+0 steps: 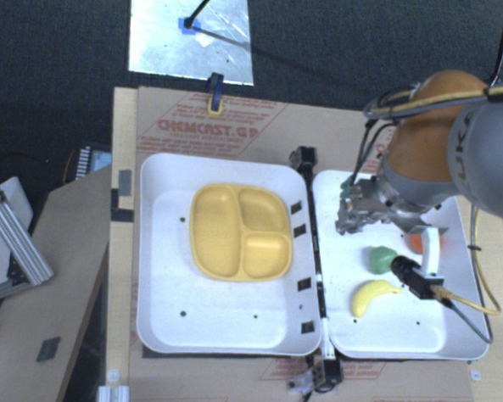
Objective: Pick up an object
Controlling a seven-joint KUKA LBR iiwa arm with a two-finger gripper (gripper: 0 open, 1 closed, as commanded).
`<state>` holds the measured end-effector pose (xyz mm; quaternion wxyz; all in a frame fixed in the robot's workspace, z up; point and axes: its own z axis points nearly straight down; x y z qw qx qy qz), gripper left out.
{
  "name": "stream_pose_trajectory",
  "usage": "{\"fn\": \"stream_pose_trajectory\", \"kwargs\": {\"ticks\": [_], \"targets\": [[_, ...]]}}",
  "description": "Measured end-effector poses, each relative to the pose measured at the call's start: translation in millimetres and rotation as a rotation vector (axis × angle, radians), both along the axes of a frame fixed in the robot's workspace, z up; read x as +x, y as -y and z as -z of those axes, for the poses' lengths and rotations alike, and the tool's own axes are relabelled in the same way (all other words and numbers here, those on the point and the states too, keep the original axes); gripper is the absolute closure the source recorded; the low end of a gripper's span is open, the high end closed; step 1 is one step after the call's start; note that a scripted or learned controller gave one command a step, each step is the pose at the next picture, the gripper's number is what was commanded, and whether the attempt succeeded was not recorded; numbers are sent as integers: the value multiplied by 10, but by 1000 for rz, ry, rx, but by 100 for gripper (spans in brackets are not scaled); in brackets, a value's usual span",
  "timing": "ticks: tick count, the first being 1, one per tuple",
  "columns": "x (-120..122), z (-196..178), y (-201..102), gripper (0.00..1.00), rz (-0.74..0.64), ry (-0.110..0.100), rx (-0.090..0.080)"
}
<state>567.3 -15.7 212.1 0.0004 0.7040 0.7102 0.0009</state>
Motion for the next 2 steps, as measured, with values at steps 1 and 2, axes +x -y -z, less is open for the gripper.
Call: {"fn": "stream_pose_trajectory", "kwargs": {"ticks": [1,2], "targets": [[172,-8,-592,100,-2,1,1],[142,-48,-1077,100,-1,0,1]]}}
